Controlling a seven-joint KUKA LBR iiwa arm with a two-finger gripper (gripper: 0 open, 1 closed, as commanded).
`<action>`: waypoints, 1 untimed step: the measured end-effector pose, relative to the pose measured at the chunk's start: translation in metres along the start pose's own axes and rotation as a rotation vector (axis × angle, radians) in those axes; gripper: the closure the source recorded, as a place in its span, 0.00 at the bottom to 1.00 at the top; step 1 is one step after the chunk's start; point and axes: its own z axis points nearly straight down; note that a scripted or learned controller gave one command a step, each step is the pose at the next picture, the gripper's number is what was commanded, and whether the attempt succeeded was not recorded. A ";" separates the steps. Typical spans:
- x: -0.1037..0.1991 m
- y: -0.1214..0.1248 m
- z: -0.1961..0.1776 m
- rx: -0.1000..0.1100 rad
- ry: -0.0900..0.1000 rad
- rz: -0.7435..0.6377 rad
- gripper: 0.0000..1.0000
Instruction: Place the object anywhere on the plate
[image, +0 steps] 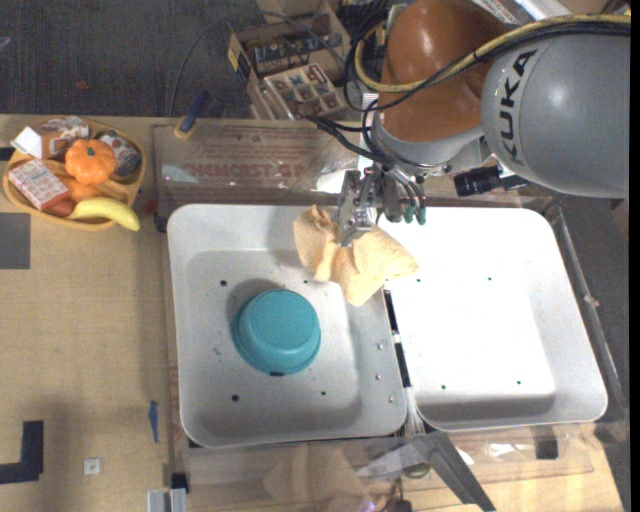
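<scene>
- The cloth (352, 258), a crumpled tan piece of soft fabric with folded, pointed corners, hangs bunched at the back of the left bin (200, 260), over that bin's right rim where it meets the right bin (500, 330).
- Its upper middle is pinched up into a peak right under the gripper (352, 222); the fingers look closed together on that peak, though the fabric hides their tips, so the hold is hard to confirm in full.
- The cloth's lower corner droops onto the seam between the two bins; how much of it rests on the bin floor is hard to tell.
- The plate (279, 331), a round teal dish that looks like smooth plastic, sits on the floor of the left bin, in front of and to the left of the cloth, apart from it.
- Both bins are shallow, white, with rounded corners and small dark specks on their floors.
- The grey arm (560, 100) with its orange band (430, 60) is cut off by the top and right edges.
- On the wooden worktop (80, 350) at far left, a basket (70, 175) holds toy food: an orange pumpkin shape, a yellow banana, small boxes.
</scene>
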 end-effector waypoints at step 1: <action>0.000 0.000 -0.001 0.000 -0.001 0.000 0.00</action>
